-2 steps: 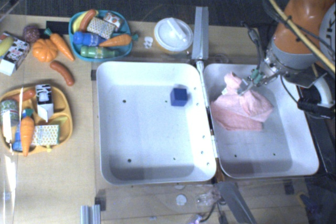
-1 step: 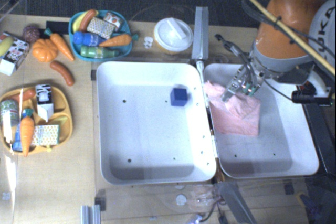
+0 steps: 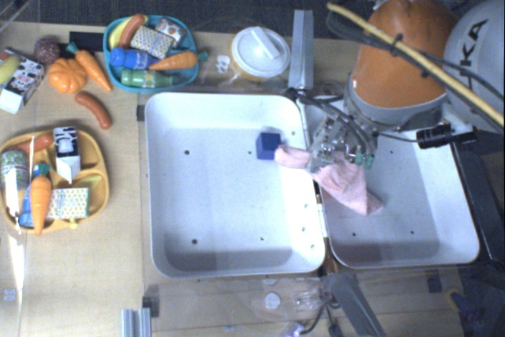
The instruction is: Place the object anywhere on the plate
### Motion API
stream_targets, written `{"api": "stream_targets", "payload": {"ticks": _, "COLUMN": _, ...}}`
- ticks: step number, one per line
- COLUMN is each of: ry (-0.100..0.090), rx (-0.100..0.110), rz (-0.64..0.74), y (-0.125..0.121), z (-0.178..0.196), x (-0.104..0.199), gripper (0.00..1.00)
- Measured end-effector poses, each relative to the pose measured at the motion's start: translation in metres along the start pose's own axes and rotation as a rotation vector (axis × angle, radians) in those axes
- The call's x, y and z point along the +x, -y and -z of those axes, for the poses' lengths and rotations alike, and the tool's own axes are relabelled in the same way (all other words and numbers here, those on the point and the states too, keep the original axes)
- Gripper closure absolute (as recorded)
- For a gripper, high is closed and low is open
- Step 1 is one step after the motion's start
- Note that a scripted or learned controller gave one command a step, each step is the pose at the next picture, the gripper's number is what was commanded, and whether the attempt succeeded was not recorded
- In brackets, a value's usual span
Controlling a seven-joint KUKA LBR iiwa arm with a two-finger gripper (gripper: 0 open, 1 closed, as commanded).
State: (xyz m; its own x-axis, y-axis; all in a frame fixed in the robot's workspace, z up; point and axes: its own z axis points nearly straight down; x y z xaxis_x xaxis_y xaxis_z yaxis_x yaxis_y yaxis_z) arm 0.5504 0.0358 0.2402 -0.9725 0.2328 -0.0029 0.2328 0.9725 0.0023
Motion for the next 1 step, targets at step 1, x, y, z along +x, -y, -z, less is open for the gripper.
{"api": "stream_targets", "payload": {"ticks": 1, "ry": 0.0, "rx": -0.001, "rz": 0.234, "y": -0.0351, "z": -0.0043, "x": 0.0206, "gripper": 1.0}}
